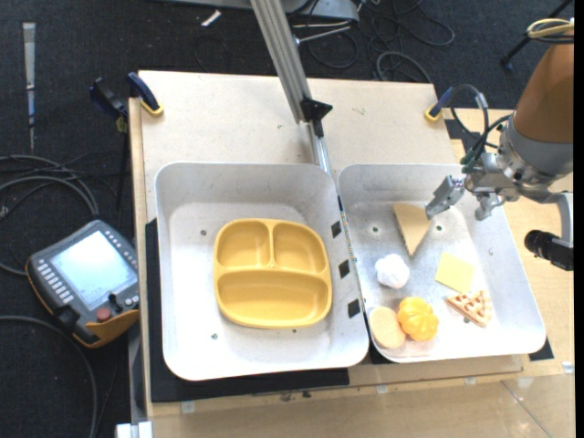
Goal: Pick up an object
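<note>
From the fixed camera above the tabletop, the grey arm's two-finger gripper (464,197) hangs over the far part of the right white bin (511,245), its fingers spread apart with nothing between them. The nearest thing is a pale yellow cheese-like wedge (411,225), lying just beside and toward the bin's left and near side from the fingers, its long axis running from the far edge toward the near edge. Nearer the front edge lie a white ball (392,270), a yellow square slice (455,271), an orange round fruit (417,318) and a waffle-patterned wedge (470,306). The left white bin (182,245) holds a yellow divided plastic tray (272,273).
</note>
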You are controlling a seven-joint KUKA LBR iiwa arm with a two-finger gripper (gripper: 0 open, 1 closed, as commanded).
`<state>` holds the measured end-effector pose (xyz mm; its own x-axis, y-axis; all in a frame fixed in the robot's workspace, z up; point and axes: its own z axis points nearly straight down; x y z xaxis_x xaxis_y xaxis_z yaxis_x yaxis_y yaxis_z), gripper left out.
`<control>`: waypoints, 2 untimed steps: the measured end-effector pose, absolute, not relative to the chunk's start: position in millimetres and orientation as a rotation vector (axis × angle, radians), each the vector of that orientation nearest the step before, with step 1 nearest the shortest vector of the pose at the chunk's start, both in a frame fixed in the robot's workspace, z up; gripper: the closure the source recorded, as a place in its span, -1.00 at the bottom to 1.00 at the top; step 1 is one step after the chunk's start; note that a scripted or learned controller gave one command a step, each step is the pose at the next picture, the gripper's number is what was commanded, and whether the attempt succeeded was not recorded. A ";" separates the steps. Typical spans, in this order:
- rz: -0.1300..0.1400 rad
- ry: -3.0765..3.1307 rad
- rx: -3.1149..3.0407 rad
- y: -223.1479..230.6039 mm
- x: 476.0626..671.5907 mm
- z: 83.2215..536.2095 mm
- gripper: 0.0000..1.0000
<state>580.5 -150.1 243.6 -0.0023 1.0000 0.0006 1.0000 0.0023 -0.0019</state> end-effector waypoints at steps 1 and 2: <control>0.001 -2.222 -2.219 -150.1 580.6 243.7 -1.00; 0.005 -2.219 -2.219 -152.3 581.1 200.1 -1.00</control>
<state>581.1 -152.3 200.1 0.0002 1.0000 0.0003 1.0000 -0.0002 -0.0048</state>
